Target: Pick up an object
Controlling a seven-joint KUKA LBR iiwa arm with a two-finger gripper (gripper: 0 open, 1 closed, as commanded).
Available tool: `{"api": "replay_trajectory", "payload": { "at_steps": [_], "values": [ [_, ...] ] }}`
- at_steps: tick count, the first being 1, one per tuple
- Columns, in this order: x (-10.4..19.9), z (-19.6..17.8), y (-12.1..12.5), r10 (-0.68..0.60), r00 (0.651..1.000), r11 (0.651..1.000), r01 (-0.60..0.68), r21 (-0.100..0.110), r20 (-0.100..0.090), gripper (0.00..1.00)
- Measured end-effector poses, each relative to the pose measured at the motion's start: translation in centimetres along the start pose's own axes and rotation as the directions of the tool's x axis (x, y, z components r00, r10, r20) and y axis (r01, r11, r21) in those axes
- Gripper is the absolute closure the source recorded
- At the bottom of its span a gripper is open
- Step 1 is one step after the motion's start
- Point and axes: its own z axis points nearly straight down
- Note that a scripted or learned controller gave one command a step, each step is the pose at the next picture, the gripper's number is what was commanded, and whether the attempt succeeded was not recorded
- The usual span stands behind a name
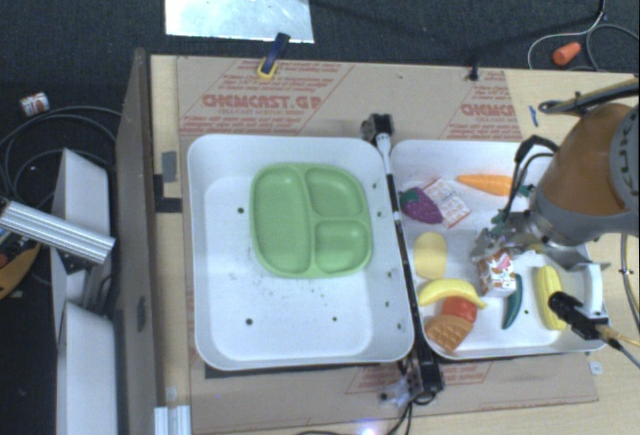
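The right bin (pixel 470 343) holds several toy foods. Among them are purple grapes (pixel 421 205), an orange carrot (pixel 486 184), a pale yellow fruit (pixel 430 254), a banana (pixel 449 292), a red tomato (pixel 460 308), a green pepper (pixel 513 300) and a yellow corn cob (pixel 547 295). A red-and-white packet (pixel 497 273) lies in the middle of that bin. My gripper (pixel 496 245) hangs low over the packet's upper edge, with the grey arm and its orange band (pixel 590 173) reaching in from the right. The gripper hides part of the packet.
The left bin (pixel 220 323) carries a green divided plate (pixel 308 220). A ridge (pixel 396 233) separates the two bins. An orange waffle-like piece (pixel 448 331) sits at the right bin's front. Cardboard lines the bench (pixel 330 93) behind the bins.
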Motion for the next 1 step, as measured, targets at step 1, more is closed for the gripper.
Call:
{"api": "replay_trajectory", "payload": {
  "at_steps": [1],
  "values": [
    [7.35, -10.37, 1.67, -0.011, 1.000, 1.000, 0.011, -0.006, -0.003, 1.00]
  ]
}}
